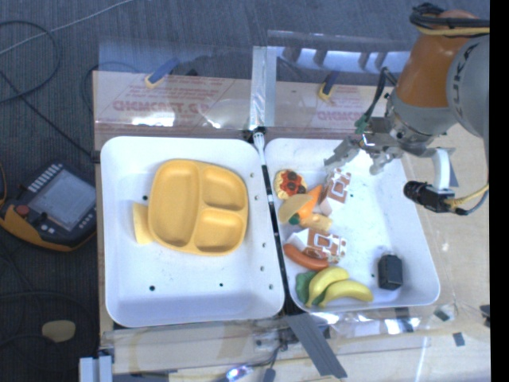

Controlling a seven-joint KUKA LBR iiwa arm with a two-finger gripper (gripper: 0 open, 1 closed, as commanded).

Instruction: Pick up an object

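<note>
**Supervisor:** Where was the arm when you looked?

**Me:** Upper right of the frame. The gripper (359, 151) hung over the far part of the right bin (413, 237), its two fingers spread fairly wide with nothing between them. The nearest piece was a small white and orange toy (339, 186), just below and left of the fingertips.

**Supervisor:** How would you have done the grab well?

**Me:** I judged that toy the best target, but it touched the carrot-like piece (312, 200) beside it. I would have come straight down, one finger on each free side, and closed only once low enough. The black block (390, 270), alone at the lower right, looked an easier pick. The bananas (338, 286) lay crowded against the bin's near edge.

**Supervisor:** And the surroundings?

**Me:** The left bin (127, 293) held a yellow divided tray (197, 206). Dark carpet lay around the bench, with a handheld pendant (49, 205) at the left edge and cables above it.
</note>
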